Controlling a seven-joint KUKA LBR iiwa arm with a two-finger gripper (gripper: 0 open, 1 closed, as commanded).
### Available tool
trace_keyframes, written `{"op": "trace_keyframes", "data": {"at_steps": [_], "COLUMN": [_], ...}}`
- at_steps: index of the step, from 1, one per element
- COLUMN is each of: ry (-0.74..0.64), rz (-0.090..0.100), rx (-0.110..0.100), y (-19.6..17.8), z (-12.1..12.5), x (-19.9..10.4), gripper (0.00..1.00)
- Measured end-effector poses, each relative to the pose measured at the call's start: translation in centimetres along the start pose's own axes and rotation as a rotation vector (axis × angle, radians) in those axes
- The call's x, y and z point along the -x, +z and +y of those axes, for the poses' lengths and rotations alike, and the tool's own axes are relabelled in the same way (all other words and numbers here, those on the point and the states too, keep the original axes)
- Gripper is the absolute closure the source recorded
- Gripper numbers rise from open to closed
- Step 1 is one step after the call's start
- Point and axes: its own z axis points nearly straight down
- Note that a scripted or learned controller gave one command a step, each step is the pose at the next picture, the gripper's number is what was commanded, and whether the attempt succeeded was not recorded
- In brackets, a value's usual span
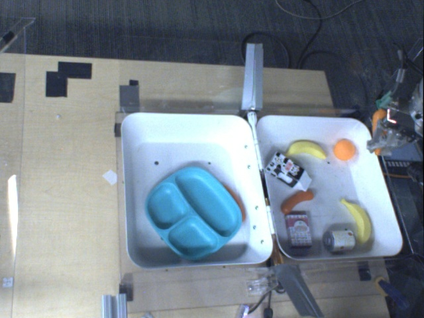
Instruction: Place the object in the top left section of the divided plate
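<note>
Wooden bench (59,177) — two white bins (199,128) — dark carpet (132,12)

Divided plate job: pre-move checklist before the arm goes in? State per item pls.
1. Divided plate sits flat in the left bin: ok.
2. Plate's top left section holds nothing: ok.
3. Candidates lie in the right bin, apart from one another: two bananas, orange ball, can, sausage, two small boxes: ok.
4. Which one is meant to be picked: cannot tell.
5. Tool waits at the right bin's far right corner, nothing visibly in it: ok.
6. Tool finger state: cannot tell.
</note>
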Motion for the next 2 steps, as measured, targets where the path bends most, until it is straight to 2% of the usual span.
{"op": "trace_keyframes", "data": {"at_steps": [1, 2], "ry": [0.062, 0.061], "rz": [0.0, 0.0], "rx": [0.0, 0.0], "y": [-9.3, -16.2], "z": [4.4, 7.8], "x": [-1.0, -2.1], "gripper": [1.0, 1.0]}}
